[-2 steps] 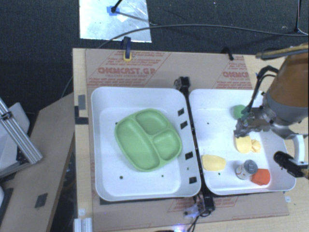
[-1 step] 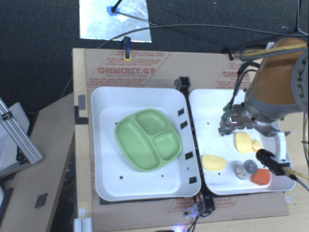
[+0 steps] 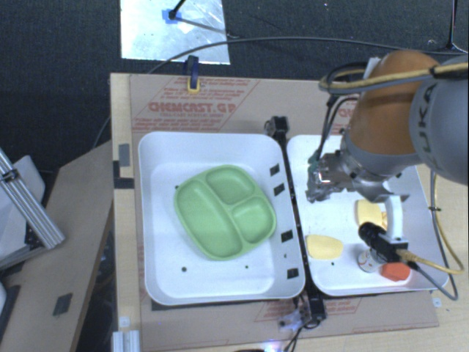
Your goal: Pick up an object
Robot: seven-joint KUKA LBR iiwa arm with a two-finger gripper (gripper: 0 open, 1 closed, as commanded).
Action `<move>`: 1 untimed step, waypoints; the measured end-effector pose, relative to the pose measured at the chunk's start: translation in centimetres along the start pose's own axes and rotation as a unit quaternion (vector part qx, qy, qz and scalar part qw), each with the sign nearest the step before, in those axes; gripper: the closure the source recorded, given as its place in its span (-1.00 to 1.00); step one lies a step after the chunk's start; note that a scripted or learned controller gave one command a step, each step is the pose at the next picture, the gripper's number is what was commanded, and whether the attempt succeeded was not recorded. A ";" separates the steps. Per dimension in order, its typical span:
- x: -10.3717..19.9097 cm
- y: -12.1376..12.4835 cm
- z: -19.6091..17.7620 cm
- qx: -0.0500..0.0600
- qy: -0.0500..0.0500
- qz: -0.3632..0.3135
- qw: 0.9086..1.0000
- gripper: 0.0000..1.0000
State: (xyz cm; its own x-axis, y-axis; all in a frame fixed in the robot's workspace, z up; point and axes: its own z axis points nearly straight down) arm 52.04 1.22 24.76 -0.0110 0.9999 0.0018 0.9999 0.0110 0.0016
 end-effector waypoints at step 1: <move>5.7 1.6 0.7 -0.001 0.000 0.000 1.000 1.00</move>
